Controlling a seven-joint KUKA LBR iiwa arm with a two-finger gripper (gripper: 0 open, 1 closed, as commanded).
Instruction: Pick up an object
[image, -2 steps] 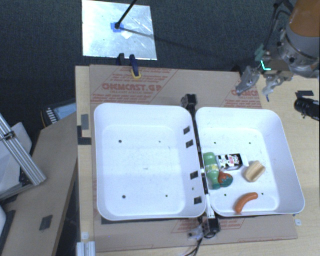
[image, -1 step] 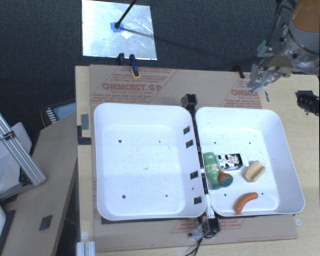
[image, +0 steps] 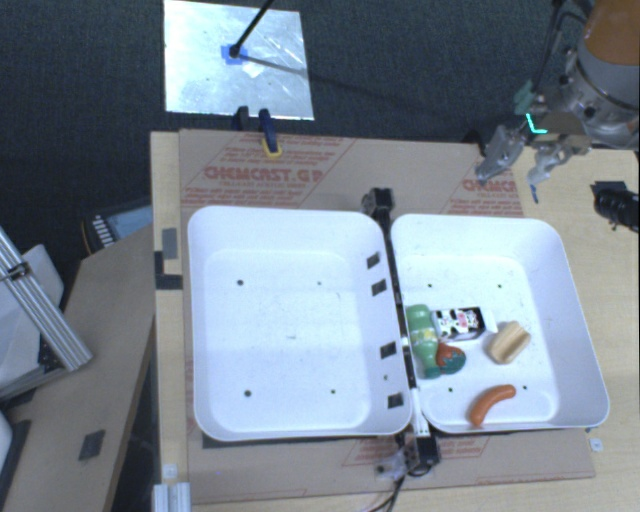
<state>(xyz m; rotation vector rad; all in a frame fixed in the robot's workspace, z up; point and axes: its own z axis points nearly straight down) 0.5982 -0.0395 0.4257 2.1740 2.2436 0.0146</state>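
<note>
We see the gripper (image: 518, 160) hanging above the bench beyond the far edge of the right bin (image: 570, 300), its fingers spread apart with nothing between them. Well apart from it, near that bin's near edge, lie the orange sausage (image: 491, 402), the tan bread piece (image: 508, 342), a small printed box (image: 463, 321) and green items (image: 424, 340) against the left wall.

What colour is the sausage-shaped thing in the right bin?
Orange-red sausage, seen in the camera view.
</note>
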